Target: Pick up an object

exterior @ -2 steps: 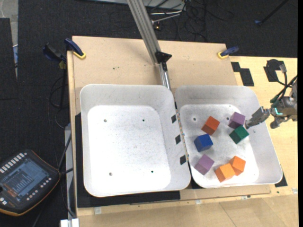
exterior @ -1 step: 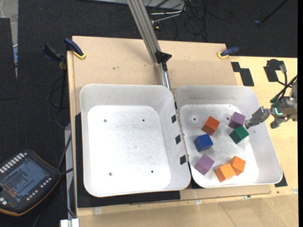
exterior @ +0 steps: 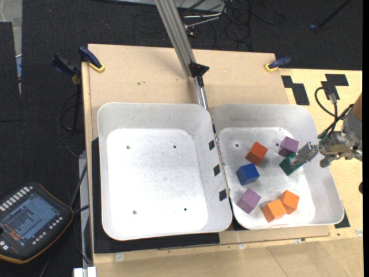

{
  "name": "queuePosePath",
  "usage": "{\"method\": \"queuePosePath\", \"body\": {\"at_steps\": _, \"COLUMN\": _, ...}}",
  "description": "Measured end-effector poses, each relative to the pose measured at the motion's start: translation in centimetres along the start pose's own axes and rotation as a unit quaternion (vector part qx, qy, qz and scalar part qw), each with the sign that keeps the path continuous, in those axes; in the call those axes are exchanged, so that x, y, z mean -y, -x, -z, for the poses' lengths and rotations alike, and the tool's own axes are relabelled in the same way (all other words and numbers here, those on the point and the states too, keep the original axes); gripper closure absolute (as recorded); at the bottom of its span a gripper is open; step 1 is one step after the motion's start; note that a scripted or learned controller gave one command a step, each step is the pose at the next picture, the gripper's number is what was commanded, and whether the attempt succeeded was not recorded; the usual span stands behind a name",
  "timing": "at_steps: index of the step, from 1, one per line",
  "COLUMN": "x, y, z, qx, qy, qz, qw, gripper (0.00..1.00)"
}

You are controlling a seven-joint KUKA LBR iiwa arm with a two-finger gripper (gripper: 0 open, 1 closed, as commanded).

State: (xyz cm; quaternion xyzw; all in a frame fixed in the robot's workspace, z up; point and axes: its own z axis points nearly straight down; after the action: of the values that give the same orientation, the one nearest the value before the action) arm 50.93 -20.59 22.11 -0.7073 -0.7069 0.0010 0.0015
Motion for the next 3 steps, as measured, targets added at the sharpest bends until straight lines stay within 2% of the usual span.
{"method": "queuePosePath", "body": {"at_steps": 1, "x": 0.8, "y": 0.5, "z": -4.9, "qx": 0.0, "qy": -0.001, "qz": -0.001, "qw": 1.0, "gripper": 0.0}}
{"method": "queuePosePath", "body": {"at_steps": 2, "x": 0.1, "y": 0.1, "z": -9.5, "qx": 0.0, "qy": 0.0, "qz": 0.0, "qw": 1.0, "gripper": 0.0}}
{"method": "queuePosePath", "body": {"at_steps": 3, "x": 0.0, "y": 0.2, "z": -8.3, "qx": 0.001, "qy": 0.002, "qz": 0.0, "qw": 1.0, "gripper": 1.0}}
